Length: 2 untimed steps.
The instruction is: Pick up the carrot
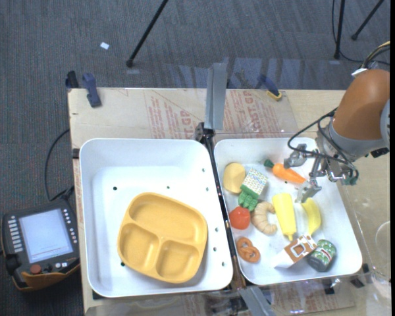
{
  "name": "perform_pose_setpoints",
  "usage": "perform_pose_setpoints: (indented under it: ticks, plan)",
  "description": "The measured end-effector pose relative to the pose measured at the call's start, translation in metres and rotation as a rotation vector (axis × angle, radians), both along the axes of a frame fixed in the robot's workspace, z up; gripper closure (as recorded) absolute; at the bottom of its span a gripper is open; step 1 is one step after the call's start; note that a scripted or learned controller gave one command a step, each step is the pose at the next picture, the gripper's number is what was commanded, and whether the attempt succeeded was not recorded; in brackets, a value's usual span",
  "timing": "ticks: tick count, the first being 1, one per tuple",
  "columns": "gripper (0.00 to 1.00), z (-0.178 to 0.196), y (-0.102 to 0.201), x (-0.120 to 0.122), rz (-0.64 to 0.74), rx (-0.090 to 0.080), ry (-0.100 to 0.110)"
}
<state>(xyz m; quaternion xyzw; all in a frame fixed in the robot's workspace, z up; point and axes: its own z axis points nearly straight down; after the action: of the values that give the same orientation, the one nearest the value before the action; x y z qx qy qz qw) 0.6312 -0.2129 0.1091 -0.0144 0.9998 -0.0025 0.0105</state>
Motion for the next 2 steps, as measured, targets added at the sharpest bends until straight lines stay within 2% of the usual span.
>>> perform_pose_setpoints:
  ticks: [1,2]
  plan:
    - [0.0,-0.02,0.035,-0.013,-0.059,0.006,0.016]
    - [1.0,-0.009,0.037,-0.012,-0.053,0.006,0.014]
